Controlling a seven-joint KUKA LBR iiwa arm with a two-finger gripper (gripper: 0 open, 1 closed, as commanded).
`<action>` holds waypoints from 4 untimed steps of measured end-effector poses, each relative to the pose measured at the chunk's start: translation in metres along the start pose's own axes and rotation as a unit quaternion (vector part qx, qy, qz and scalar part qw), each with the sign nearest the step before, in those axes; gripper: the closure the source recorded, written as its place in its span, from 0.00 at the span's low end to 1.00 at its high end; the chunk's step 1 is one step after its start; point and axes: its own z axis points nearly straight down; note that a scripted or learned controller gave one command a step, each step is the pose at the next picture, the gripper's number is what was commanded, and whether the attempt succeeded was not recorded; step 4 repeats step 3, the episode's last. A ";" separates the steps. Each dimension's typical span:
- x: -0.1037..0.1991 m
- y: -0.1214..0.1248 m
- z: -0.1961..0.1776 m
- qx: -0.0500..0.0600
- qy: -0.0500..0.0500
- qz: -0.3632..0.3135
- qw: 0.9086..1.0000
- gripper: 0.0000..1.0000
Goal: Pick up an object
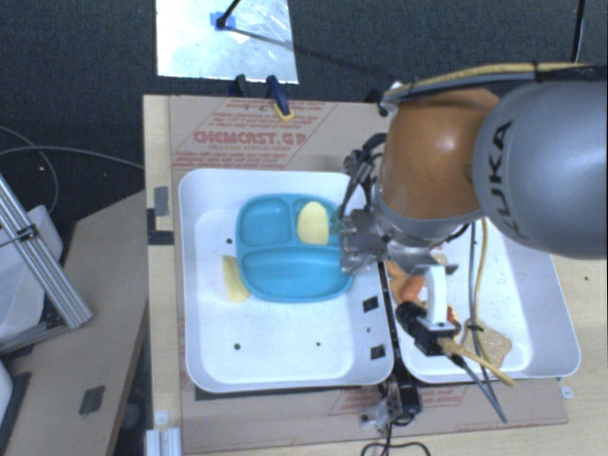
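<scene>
Sitting in the middle of the left bin [285, 369]: a blue plate [285, 266], with a yellow egg [313, 222] in its top-right compartment.
Gripper [353, 243] at the plate's right rim, by the bin's right wall. Open or closed, can't tell!

Two white bins [285, 373] [556, 345], one blue tray [285, 288], two yellow pieces [313, 222] [235, 279].

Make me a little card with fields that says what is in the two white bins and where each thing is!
left bin: holds a blue plate with compartments
on the plate: a pale yellow egg-shaped thing, upper right compartment
beside the plate: a yellow piece, at its left edge
right bin: an orange thing, partly under the arm; a tan flat thing, near corner
arm: above where the bins meet
</scene>
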 end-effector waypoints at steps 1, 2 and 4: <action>-0.024 -0.023 -0.094 -0.007 0.002 -0.002 1.000 1.00; -0.010 -0.024 -0.109 -0.004 0.002 -0.005 1.000 1.00; -0.010 -0.024 -0.109 -0.004 0.002 -0.003 1.000 0.00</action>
